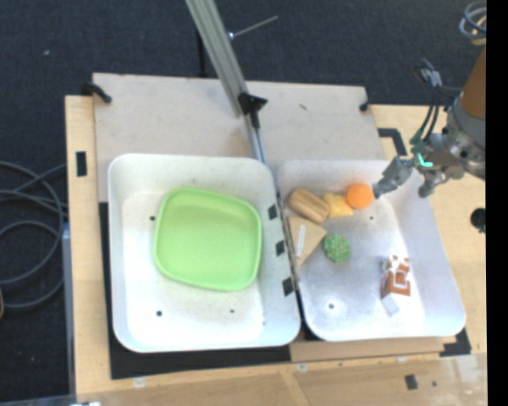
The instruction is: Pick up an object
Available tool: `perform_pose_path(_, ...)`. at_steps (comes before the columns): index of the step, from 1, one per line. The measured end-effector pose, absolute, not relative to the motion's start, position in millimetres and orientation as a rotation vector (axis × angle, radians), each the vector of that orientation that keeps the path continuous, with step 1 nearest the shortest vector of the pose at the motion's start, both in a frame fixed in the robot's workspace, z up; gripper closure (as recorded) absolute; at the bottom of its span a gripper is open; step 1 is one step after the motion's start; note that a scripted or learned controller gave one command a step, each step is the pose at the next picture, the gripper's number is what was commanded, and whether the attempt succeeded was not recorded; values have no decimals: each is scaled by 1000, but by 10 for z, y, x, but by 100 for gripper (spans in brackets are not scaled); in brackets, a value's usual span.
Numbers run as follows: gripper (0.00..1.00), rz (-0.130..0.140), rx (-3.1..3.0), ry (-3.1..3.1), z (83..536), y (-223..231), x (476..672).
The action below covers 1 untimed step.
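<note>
A single fixed camera looked down at a slant from above the table (339, 129), taking in both white bins (131, 227) whole, from a moderate height.

The arm comes in at the three o'clock edge of the camera view, its orange band showing at about two o'clock; below the band sits the grey wrist, with cables looped beside it; the gripper (411, 182) points toward nine o'clock and slightly down; its two fingers (391, 177) stand spread apart, with nothing between them.
</note>
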<state>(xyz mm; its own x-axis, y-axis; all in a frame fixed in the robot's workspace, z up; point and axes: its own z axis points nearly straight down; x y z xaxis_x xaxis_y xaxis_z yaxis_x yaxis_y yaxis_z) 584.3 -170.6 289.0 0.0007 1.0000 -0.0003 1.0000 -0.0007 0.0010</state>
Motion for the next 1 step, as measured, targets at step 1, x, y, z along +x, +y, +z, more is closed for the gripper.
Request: perform_pose_path(1,0,1,2222,2220,2889,-1706,5843)
